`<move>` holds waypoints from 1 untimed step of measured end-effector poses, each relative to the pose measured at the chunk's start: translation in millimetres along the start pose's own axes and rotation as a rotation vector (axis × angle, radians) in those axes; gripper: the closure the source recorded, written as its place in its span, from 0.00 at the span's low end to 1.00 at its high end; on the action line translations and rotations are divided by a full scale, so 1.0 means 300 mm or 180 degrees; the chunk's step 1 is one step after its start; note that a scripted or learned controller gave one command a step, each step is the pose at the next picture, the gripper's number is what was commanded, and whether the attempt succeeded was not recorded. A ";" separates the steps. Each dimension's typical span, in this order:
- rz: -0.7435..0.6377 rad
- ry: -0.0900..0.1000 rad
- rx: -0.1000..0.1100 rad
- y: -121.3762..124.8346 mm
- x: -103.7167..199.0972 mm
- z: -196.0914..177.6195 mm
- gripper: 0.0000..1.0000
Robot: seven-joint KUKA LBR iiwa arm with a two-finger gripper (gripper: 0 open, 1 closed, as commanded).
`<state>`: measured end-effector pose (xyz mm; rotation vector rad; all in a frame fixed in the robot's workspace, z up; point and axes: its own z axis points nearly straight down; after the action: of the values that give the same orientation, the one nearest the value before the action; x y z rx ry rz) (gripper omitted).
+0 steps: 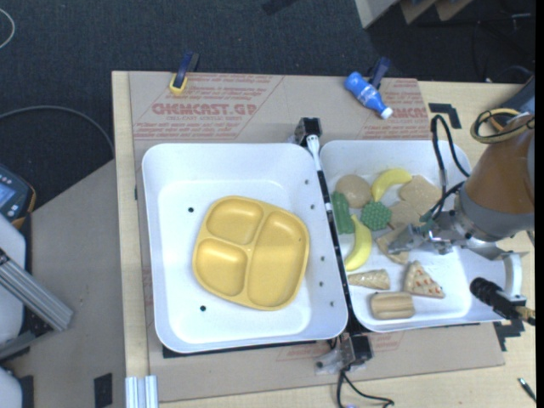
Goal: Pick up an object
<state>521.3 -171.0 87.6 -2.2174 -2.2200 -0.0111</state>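
Food items: two bananas (390, 181), one pizza slice (422, 282), one broccoli (375, 216).

The arm (497, 189) reaches in from the right over the right bin (450, 313), its jaws low among the toy food, about midway in the bin; whether they grip anything cannot be told. Just beyond the jaws lie a broccoli piece (375, 216) and a banana (362, 243). Nearer the camera than the jaws sit a pizza slice (422, 281) and a brown roll (392, 305). Well to the left of the jaws, the left bin (170, 253) holds a yellow divided plate (251, 251).
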 end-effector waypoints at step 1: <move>0.0002 -0.0023 -0.0041 0.010 -0.008 -0.052 1.00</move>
<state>524.3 -173.4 103.3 -2.2280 -2.2292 -0.0173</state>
